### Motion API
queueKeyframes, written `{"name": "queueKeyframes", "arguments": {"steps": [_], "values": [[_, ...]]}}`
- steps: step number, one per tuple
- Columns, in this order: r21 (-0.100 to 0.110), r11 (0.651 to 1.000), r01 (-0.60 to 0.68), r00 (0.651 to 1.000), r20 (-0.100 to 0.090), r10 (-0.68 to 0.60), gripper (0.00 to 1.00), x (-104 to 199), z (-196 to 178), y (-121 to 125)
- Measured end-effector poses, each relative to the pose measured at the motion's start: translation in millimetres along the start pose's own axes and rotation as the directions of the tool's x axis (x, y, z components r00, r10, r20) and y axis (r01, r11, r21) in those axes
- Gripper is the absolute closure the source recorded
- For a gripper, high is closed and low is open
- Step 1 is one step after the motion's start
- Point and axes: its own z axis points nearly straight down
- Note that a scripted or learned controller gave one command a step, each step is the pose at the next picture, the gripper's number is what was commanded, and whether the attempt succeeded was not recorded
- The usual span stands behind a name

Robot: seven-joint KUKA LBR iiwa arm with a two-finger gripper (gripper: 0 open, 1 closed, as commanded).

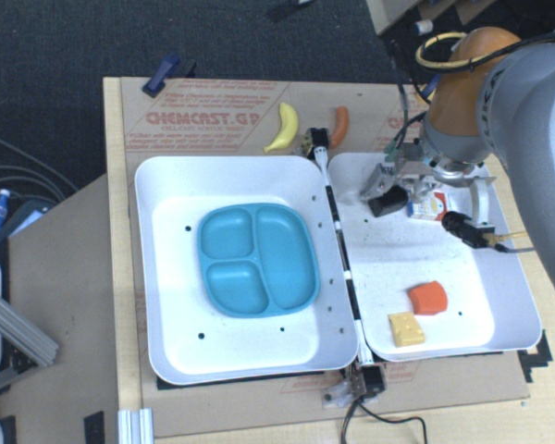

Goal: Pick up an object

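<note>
My gripper [424,213] is low over the back of the right bin [499,331], under the grey wrist with its orange band. Its two black fingers [386,203] stand wide apart, so it is open. Between them lies a small white item with a red mark [429,207], resting on the bin floor and partly hidden by the wrist. Nearer the front of the same bin sit an orange-red block [428,298] and a pale yellow cheese-like wedge [407,328], both well apart from the fingers.
The left bin [166,331] holds a blue divided plate [257,259]. Behind the bins, on the brown board, lie a yellow banana [283,128] and an orange sausage-shaped piece [339,126]. A black clip [318,141] sits where the bins meet.
</note>
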Motion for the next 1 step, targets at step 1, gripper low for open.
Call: {"name": "queueKeyframes", "arguments": {"steps": [1], "values": [[-0.006,1.000,0.001,1.000,0.002,-0.001,1.00,0.1,-12.8,1.7]]}}
